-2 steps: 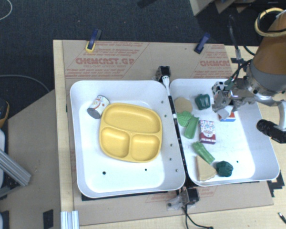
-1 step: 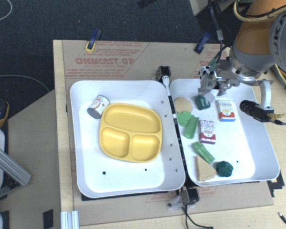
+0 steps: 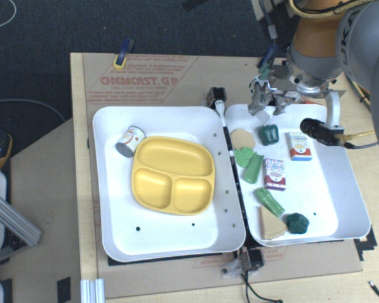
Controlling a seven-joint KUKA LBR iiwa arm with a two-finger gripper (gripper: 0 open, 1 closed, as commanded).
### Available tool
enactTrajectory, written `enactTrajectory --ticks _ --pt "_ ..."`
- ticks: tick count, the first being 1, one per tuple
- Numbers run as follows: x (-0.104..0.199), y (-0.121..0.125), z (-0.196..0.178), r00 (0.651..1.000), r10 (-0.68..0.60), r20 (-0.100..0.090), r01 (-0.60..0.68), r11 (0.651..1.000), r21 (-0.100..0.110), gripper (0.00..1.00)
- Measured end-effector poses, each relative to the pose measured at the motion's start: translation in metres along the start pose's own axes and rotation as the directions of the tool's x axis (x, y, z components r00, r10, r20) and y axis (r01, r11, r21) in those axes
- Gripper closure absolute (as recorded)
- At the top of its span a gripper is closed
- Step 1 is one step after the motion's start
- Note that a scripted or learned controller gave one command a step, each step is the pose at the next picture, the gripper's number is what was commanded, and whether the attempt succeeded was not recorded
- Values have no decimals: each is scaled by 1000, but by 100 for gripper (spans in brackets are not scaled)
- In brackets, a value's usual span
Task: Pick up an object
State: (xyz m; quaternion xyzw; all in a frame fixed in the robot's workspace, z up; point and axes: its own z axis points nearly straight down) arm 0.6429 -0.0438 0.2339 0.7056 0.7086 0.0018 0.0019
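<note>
Best to drop straight down on one toy, not two, like the small green block (image 3: 268,134) near the back of the right bin (image 3: 341,194). Hanging over that bin's back edge, reaching in from the right: the jaws (image 3: 263,100). Spread or pinched? Cannot tell.

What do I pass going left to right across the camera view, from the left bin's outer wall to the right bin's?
Small can → yellow divided plate → red-and-white carton → small box.

Glossy yellow plastic divided plate (image 3: 173,173)
</note>
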Motion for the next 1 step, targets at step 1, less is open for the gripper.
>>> enactTrajectory --ticks 1 --pt "-6 -1 20 1000 4 0 -4 1000 10 100"
